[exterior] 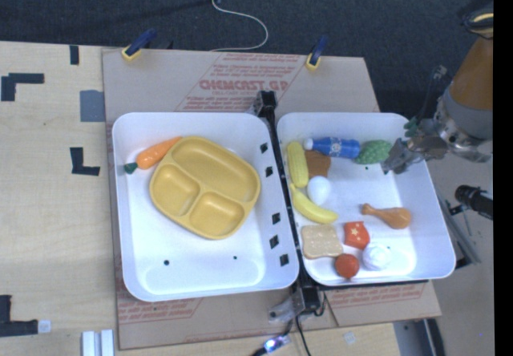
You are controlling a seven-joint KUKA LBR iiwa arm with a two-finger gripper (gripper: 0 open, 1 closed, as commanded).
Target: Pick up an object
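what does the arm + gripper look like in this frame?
The arm has an orange band above a grey wrist section, with a yellowish patch on a dark part near the top corner. The gripper is small, dark grey to black, mounted on a metallic block. A thin dark cable or rod runs alongside the wrist.

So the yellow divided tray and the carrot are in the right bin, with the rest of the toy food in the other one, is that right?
Not quite. The camera view shows the yellow divided tray and the carrot in the left bin; the rest of the toy food lies in the right bin.
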